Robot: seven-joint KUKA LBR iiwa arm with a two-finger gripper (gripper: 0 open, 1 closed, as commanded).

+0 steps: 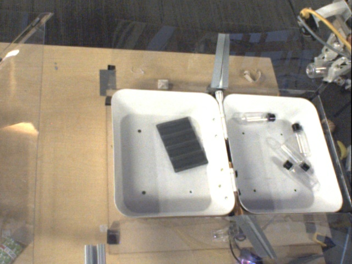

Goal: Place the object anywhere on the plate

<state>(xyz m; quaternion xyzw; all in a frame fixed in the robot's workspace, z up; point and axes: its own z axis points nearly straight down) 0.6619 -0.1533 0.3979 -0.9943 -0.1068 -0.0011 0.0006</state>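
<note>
Plate (182,144): dark and ridged, laid in the middle of the left bin (124,164).
Tubes (255,117): clear, black-capped, scattered in the right bin (330,194).
Gripper (329,67): seen past that bin's top right corner, well apart from the tubes.

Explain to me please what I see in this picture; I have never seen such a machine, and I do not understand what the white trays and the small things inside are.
You are looking down at a slant from one fixed camera above a wooden bench. Two shallow white bins sit side by side on it. The left bin holds a dark grey ridged plate, lying flat and turned at an angle. The right bin holds several clear vials with black caps: one near the top edge, the others clustered toward the right. At the top right corner is part of the robot arm, with cables and metal pieces, raised above the bench and away from the bins. Its gripper cannot be made out clearly. Nothing is seen being carried; the vials all lie in their bin.
</note>
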